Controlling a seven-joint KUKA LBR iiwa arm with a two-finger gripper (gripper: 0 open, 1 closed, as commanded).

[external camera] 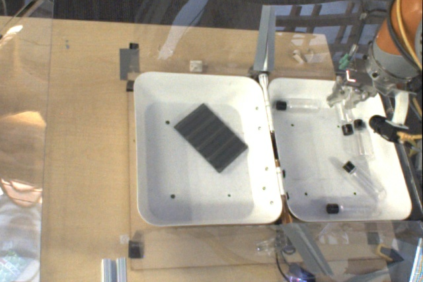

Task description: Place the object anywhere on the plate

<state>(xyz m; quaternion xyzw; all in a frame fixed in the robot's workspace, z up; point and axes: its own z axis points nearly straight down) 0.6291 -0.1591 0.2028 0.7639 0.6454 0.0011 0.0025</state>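
While the arm leans in from the right, here is the run of play, nearest things first.

Front edge: a small dark block [135, 249] sits on the wooden bench [79, 162] just below the left bin, likely a stop that keeps the bin from sliding.

Left bin: the left bin [152, 201] carries the plate [211, 137], a dark ribbed rectangle lying flat and turned at an angle near the middle. Nothing rests on it, so the task looks not yet done.

Right bin: the right bin [310, 188] holds several clear tubes with black caps. One tube [360, 178] lies slanted toward the near right, another [299, 104] lies along the far wall, and a black cap [332, 209] sits near the front rim. My guess is that one of these is the object to move, all well apart from the plate.

Gripper: the gripper [348, 117] hangs over the far right part of the right bin, close above a tube [360, 142] with a black cap. I cannot tell whether it is open, closed or gripping anything.

Hard to see: the tubes are see-through against white, so their outlines fade. The arm [400, 30] is cut off at the right edge.

Far side: a grey post [265, 39] stands behind the seam between the bins.
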